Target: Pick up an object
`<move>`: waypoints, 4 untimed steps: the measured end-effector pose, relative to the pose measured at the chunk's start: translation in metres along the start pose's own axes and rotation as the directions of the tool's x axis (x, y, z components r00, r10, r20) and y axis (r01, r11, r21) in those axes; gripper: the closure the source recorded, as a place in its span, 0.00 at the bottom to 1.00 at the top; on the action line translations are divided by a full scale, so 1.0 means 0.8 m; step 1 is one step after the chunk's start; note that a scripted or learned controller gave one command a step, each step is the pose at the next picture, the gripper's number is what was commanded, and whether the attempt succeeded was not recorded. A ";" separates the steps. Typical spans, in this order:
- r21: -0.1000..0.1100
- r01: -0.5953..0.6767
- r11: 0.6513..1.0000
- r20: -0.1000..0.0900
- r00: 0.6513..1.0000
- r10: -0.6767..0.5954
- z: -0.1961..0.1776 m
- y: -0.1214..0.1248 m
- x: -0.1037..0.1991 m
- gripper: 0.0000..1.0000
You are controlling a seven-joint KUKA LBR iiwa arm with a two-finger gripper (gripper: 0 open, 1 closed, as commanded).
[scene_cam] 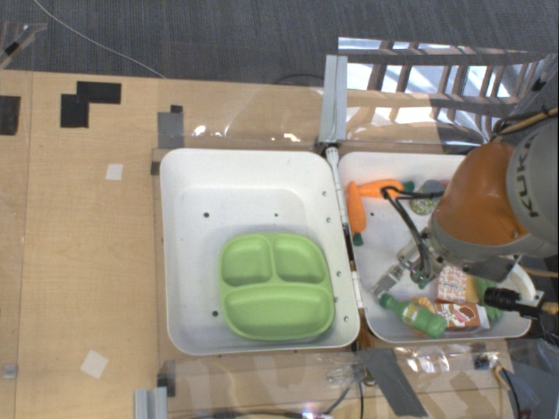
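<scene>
My gripper (404, 271) hangs low inside the right bin (377, 314), below the grey arm with its orange band (479, 206). Just under it lies a green bottle (417, 315) on its side, beside a red and white packet (456, 297). An orange carrot-shaped toy (360, 201) lies at the bin's upper left, apart from the gripper. A black cable (403, 209) loops from the wrist over the bin floor. The arm hides the right part of this bin. Nothing shows held in the gripper.
The left bin (188, 199) holds a green divided plate (276, 285) in its lower half. A metal divider (342, 225) separates the two bins. A metal frame (428, 77) stands behind the right bin. Wooden bench top lies to the left.
</scene>
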State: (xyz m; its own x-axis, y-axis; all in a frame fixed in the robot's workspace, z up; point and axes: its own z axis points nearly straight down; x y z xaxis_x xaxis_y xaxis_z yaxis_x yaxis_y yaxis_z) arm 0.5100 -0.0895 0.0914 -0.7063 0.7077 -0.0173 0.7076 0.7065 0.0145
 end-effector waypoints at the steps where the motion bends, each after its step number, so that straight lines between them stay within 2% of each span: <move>1: 0.006 0.002 1.000 -0.007 1.000 -0.002 -0.035 0.067 -0.108 0.00; 2: 0.034 -0.004 0.999 -0.025 1.000 0.005 0.004 0.120 -0.147 0.00; 3: 0.011 -0.098 0.995 -0.008 0.995 0.098 0.006 0.021 -0.131 0.00; 4: 0.009 -0.208 0.978 -0.004 0.978 0.208 0.002 -0.073 -0.079 0.00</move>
State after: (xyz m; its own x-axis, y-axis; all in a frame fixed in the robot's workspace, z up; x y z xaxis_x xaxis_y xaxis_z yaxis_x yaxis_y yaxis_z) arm 0.5135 -0.1752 0.0899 -0.5433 0.8395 -0.0103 0.8394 0.5434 0.0090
